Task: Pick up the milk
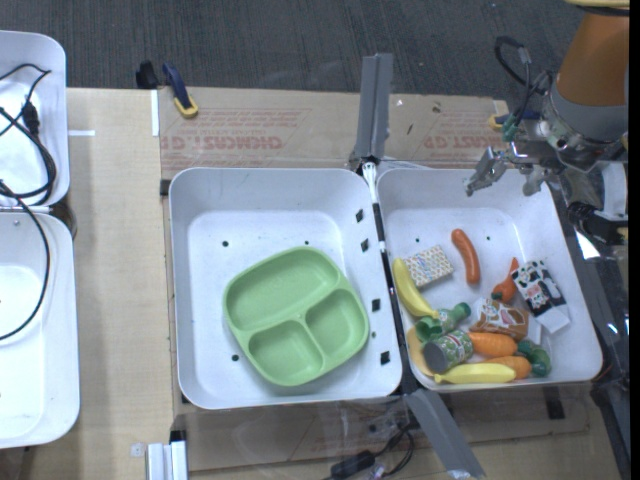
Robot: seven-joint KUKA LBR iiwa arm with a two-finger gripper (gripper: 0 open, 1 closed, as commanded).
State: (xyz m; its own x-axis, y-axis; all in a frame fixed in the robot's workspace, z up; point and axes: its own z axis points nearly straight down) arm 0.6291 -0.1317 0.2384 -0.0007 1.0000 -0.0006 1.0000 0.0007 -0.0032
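The milk (541,293) is a small carton with black and white cow patches. It lies tilted by the right wall of the right bin (440,190). My gripper (508,176) hangs over that bin's far right corner, well behind the carton and a little to its left. Its two fingers (484,177) are spread apart with nothing between them. The grey wrist and orange band (596,43) rise toward the upper right.
Near the milk lie an orange sausage (466,255), a speckled box (429,265), a banana (409,288), a carrot (493,344), a small bottle (449,349) and other toy food. A green divided plate (295,315) sits in the left bin (200,208).
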